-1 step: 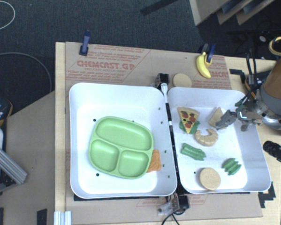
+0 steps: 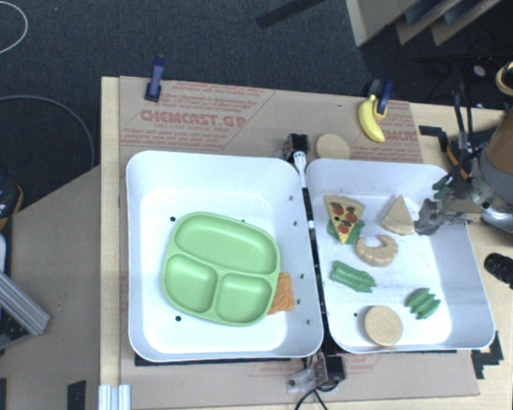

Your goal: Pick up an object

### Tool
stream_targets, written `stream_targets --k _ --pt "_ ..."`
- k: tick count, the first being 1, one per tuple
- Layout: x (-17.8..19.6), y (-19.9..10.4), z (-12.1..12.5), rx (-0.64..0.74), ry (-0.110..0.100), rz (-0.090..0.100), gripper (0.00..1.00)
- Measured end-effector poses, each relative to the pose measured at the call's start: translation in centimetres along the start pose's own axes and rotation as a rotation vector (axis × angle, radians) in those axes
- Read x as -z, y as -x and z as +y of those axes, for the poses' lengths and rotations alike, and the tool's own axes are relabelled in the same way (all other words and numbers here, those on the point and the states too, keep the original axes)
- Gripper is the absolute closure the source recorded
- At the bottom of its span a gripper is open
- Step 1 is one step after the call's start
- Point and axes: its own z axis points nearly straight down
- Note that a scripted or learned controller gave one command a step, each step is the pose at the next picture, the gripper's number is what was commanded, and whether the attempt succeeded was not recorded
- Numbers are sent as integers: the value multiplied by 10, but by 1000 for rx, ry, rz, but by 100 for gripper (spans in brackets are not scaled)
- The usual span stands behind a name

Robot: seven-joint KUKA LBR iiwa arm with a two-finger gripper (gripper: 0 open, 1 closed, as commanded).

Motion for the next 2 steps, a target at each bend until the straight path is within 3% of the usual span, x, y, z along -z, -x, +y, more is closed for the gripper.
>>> stream_targets --k 1,2 --pt "-119 57 -13 -5 -9 10 100" --pt "-114 55 7 1 -1 3 100"
